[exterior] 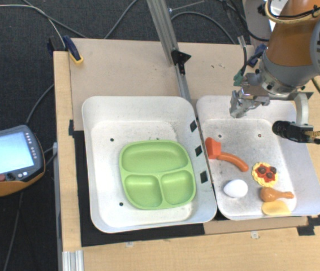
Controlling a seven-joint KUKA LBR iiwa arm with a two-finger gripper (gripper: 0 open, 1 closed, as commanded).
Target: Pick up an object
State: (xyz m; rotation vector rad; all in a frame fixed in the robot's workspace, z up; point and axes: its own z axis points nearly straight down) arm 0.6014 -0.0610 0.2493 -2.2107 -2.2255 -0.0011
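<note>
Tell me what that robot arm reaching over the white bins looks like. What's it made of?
The arm is a thick, rounded grey body with a glossy orange band above the wrist. A yellow-and-black cable loops over its top. Below sits a smaller silvery metal gripper. The material can't be told for sure from here.

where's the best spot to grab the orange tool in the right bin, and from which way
Probably the thin curved handle of the orange tool, around its middle, coming straight down from above. It lies flat on the right bin floor, so the fingers should close across the handle's narrow width. The blocky head near the bin's left wall leaves less room.
</note>
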